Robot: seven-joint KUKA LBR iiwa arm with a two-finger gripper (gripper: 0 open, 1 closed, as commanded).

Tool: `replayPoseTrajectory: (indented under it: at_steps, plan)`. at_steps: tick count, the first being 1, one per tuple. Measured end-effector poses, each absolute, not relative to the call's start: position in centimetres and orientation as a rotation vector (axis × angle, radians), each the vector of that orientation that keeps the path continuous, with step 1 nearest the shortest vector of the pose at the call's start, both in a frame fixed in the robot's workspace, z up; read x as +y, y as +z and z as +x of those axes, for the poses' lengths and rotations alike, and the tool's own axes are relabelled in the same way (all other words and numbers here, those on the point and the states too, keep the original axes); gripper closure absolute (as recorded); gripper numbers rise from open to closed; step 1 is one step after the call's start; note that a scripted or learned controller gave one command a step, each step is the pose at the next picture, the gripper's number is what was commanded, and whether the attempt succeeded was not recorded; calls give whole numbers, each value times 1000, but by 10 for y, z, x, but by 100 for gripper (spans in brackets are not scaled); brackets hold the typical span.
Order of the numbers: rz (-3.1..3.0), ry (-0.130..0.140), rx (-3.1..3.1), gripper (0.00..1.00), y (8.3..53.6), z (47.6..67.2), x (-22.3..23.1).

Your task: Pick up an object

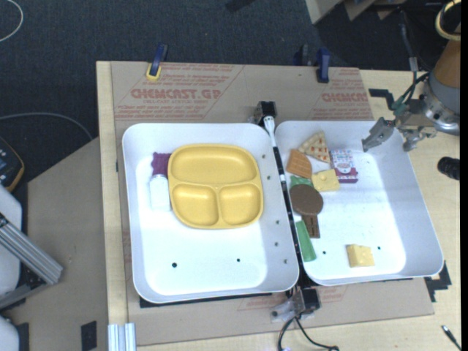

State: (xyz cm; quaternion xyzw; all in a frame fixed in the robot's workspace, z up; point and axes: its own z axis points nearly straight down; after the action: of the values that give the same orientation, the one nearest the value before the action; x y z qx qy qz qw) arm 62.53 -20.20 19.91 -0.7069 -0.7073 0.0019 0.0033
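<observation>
The gripper (391, 134) hangs over the upper right corner of the right bin (409, 218), its two fingers spread apart with nothing between them; one fingertip (369, 141) points down-left toward the bin's contents and the other sits nearer the bin's right rim. The objects in this bin lie to the left of and below the gripper, none touching it. Nearest is a small white and red packet (343, 164), a little to the gripper's lower left. Just left of the packet are a waffle-patterned triangular wedge (316, 147) and an orange-brown slice (298, 164), with a pale yellow block (326, 180) just below them. Further down, close to the bin's left wall, a round brown piece (306, 199) rests over a dark brown stick, and a green stick (304, 241) lies along the wall below it. A yellow cheese-like cube (360, 255) sits alone near the bin's front edge, well apart from the gripper. The left bin (197, 269) holds a yellow divided plate (216, 185), with a purple item (161, 162) and a white item (158, 192) tucked at the plate's left side. Both bins rest on the surface (219, 90).
</observation>
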Motion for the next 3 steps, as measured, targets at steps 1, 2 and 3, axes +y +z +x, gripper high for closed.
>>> replayPoseTrajectory:
  at_steps: [1, 2, 3]
  plan:
    - [-2217, 6, -2216, 0, 135, 623, -202]
    - [-2221, -5, -2220, 0, 87, 625, -201]
    - [-2226, -15, -2229, 100, 103, 628, -201]
